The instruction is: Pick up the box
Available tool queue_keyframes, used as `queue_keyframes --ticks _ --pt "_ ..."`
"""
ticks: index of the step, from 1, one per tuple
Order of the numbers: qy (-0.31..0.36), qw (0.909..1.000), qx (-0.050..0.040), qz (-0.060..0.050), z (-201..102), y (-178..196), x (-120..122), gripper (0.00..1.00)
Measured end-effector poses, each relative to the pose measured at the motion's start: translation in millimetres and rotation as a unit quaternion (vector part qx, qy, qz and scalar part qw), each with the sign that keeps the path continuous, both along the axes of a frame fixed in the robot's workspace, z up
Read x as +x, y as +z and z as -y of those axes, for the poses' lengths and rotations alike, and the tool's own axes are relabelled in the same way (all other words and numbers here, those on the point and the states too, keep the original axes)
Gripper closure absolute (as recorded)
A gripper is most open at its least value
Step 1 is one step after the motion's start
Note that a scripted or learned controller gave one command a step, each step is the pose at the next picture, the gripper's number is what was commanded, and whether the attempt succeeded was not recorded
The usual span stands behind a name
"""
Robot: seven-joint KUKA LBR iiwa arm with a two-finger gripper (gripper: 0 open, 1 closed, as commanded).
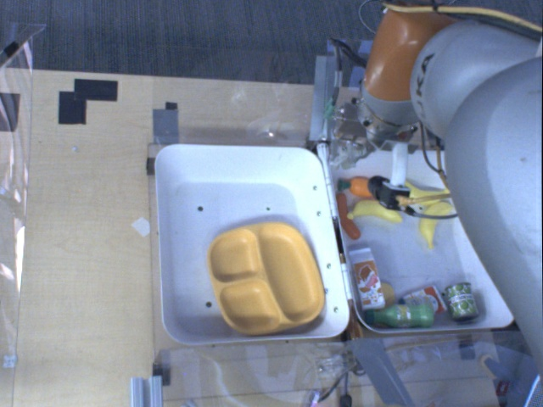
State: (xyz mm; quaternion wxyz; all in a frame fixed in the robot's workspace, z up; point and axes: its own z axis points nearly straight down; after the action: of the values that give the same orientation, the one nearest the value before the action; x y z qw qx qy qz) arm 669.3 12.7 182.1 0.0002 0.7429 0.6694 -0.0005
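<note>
The box point(366, 280) is a small white carton with a red and orange print. It lies flat by the left wall of the right bin point(488, 282), toward the front. My gripper point(348, 149) hangs below the orange wrist band at the bin's back left corner. It is well behind the box and apart from it, close above a carrot point(360, 186).
In the right bin lie yellow bananas point(379, 213), a red sausage point(343, 214), a green bottle point(399, 316), a small red and white packet point(424, 298) and a green can point(461, 302). The left bin point(182, 193) holds a yellow divided plate point(265, 275). The arm covers the right bin's far right side.
</note>
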Motion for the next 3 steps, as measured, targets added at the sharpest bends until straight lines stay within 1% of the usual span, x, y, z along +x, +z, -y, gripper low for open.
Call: queue_keyframes --ticks 2,3 --pt "0.006 1.0000 -0.0012 0.001 -1 17 4 1.00" --pt "-0.004 1.0000 -0.0005 0.002 131 58 -15 1.00"
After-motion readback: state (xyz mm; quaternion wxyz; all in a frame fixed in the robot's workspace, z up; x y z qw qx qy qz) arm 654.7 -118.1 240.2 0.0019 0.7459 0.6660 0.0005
